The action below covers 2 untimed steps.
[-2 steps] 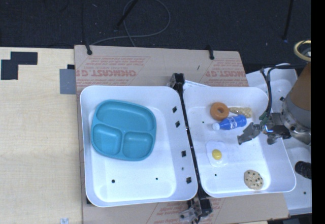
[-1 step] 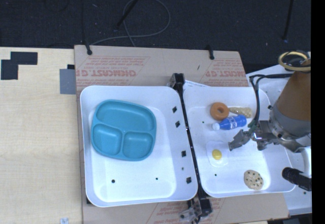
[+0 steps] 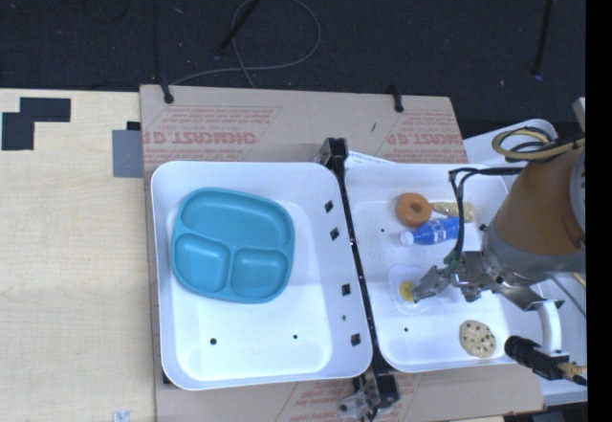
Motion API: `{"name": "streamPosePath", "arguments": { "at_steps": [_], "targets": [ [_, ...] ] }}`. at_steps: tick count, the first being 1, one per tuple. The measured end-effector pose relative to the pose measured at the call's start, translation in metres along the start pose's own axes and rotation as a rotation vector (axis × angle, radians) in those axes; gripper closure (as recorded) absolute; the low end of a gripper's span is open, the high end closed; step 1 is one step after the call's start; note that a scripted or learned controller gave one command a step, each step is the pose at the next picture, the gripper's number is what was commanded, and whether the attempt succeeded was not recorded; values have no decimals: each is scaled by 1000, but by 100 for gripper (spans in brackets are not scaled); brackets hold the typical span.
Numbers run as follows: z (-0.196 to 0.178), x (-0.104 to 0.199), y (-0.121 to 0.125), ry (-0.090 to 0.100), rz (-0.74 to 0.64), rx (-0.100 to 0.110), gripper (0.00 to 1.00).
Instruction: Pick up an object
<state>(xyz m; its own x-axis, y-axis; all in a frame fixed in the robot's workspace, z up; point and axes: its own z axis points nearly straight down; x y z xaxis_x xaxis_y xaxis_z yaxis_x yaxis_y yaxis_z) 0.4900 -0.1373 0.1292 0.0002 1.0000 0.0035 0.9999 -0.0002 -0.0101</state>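
The right bin point(image 3: 382, 339) holds several small objects. An orange donut point(image 3: 413, 210) lies near its back, with a blue bottle point(image 3: 430, 233) just in front of it and a pale yellowish piece point(image 3: 457, 211) beside it. A speckled cookie point(image 3: 476, 338) rests near the front right. A small yellow object point(image 3: 406, 293) lies in the middle of the bin. My gripper point(image 3: 428, 284) hangs low over the bin's middle, its tip right next to that yellow object. Nothing shows as held.
The left bin point(image 3: 182, 353) carries a blue divided plate point(image 3: 231, 245). A black divider point(image 3: 349, 257) runs between the bins. The arm's orange band point(image 3: 540, 210) covers the right bin's right side. Cables lie on the dark floor behind.
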Motion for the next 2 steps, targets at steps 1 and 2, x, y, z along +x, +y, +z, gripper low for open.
{"name": "streamPosePath", "arguments": {
  "at_steps": [1,2],
  "targets": [
    [43,1,0,-1,1,-6,0],
    [30,0,1,1,6,-9,100]
  ]
}}
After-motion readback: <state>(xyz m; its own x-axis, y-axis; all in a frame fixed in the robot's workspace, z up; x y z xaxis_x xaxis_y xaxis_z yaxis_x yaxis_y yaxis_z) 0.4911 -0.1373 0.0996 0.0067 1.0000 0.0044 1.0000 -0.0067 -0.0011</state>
